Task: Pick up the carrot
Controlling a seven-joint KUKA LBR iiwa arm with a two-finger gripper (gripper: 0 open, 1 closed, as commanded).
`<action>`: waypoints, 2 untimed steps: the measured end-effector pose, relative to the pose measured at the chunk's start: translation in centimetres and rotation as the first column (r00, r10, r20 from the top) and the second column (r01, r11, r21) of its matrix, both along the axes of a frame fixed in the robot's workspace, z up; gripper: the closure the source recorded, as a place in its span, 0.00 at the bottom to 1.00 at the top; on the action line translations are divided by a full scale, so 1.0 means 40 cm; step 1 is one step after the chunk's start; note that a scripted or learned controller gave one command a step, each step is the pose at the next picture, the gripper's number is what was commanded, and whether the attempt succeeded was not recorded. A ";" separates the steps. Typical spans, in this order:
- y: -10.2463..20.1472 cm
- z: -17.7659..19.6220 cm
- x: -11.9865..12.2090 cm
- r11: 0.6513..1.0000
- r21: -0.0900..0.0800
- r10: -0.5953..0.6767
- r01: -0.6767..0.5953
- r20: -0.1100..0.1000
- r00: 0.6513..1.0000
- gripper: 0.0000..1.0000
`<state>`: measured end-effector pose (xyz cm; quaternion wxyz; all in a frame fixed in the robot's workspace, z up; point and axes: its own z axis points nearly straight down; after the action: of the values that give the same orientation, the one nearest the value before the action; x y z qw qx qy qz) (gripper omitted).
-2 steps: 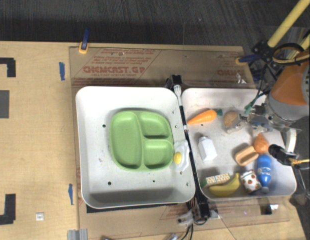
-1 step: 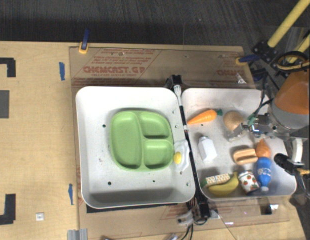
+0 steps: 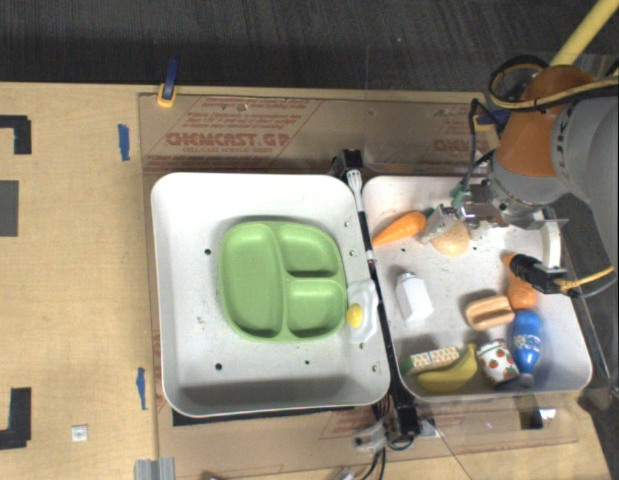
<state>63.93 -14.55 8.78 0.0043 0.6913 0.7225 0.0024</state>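
Grey arm point(image 3: 589, 153), orange band above wrist, black and yellow cables looped alongside, metallic wrist hardware.

in the right bin point(image 3: 579, 353), the carrot point(image 3: 400, 229) lies near the dividing wall with bare floor below it; a pale round item point(image 3: 450, 239) sits just beside its right end, and the white bottle point(image 3: 413, 296) stands lower down.

Orange carrot point(image 3: 400, 228), green plate point(image 3: 284, 279), seemingly blue bottle point(image 3: 526, 339).
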 end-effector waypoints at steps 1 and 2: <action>0.096 -0.002 0.044 0.993 -0.019 -0.115 0.115 -0.031 0.993 0.00; 0.115 0.000 0.029 0.943 -0.014 -0.333 0.332 -0.039 0.942 0.00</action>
<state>65.08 -9.95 8.79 -0.0076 0.8032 0.5955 -0.0150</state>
